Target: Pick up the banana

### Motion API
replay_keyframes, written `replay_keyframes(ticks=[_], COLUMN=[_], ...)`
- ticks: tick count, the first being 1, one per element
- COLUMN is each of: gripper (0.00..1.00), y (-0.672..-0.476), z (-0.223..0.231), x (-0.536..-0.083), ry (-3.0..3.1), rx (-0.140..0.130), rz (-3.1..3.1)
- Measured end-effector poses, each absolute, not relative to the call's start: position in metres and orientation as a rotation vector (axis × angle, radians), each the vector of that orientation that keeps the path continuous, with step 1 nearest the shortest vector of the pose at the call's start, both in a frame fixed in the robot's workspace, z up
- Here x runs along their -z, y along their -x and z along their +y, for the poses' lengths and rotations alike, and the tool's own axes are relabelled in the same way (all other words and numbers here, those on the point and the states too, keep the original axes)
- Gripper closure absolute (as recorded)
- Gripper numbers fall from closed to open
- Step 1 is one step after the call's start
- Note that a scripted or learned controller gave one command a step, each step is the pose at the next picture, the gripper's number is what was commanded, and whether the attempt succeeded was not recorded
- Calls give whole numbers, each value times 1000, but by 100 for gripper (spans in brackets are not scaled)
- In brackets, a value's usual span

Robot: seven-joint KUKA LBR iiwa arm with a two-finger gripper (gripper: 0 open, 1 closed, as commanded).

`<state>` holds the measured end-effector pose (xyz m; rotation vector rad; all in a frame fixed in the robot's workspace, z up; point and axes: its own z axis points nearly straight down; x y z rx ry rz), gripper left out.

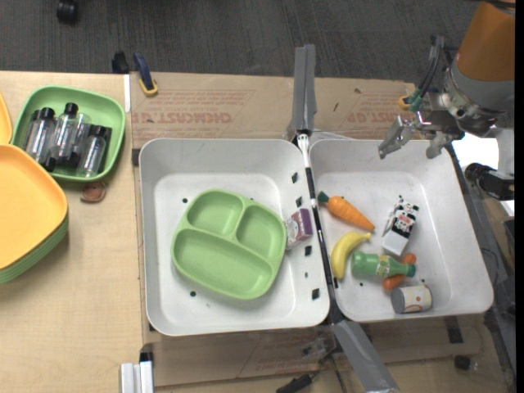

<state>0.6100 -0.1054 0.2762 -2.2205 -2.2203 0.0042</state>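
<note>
While hand (413,137) hangs spread wide over right bin (458,297), banana (344,252) lies inside.

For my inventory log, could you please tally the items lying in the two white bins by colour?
Green: 2, the divided plate and the bottle
Yellow: 1, the banana
Orange: 1, the carrot
Purple: 1, the small packet
Black and white: 1, the cow-print carton
Grey: 1, the can
Total: 7
</note>
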Motion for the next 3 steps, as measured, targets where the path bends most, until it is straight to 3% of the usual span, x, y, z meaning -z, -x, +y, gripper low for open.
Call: replay_keyframes(ticks=[1, 2, 3], gripper=[0, 0, 0], y=[-610, -648, -644], z=[-105, -121, -140], x=[-276, -193, -92], ry=[2220, 2046, 2010], rx=[-4, -3, -1], rz=[-2220, -2382, -2415])
